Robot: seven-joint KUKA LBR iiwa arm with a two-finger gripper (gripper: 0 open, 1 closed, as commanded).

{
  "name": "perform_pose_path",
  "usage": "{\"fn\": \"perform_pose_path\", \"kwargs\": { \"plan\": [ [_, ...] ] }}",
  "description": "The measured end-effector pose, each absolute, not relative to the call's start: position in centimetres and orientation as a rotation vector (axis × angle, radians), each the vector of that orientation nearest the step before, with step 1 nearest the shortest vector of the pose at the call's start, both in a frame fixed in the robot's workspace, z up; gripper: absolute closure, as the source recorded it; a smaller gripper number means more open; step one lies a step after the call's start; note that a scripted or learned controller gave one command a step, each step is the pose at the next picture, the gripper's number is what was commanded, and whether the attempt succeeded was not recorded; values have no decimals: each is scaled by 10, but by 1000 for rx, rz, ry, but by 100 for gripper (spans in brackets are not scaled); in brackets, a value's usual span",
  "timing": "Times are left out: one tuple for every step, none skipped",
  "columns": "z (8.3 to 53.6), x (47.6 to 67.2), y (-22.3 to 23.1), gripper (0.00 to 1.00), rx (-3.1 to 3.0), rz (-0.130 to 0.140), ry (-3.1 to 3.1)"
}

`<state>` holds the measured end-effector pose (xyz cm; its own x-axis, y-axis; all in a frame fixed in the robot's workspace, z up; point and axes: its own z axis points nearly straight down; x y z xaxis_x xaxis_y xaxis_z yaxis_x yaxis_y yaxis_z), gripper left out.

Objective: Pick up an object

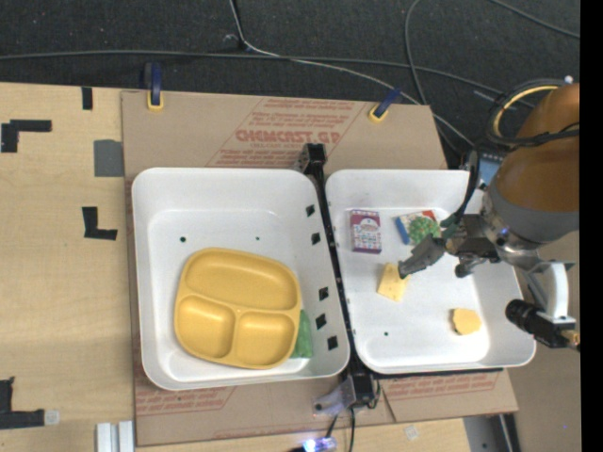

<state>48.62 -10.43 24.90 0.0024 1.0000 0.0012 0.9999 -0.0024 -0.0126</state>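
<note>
So the gripper [438, 257] hangs low in the right bin [499, 351], fingers apart and holding nothing, just beside the yellow wedge [392, 284], probably lined up to grab it.

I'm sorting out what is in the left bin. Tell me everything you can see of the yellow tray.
The yellow divided tray looks like smooth matte plastic, rounded at the corners, with one long compartment and two smaller ones, all bare. It lies flat and right side up on the floor of the left bin, slightly turned. A green thing pokes out from under its right edge.
</note>
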Motion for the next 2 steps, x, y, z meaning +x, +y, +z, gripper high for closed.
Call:
{"fn": "perform_pose_path", "kwargs": {
  "plan": [
    [254, 488, -104, 0, -2219, 2, -2222],
    [208, 484, -110, 0, -2219, 6, -2218]
  ]
}}
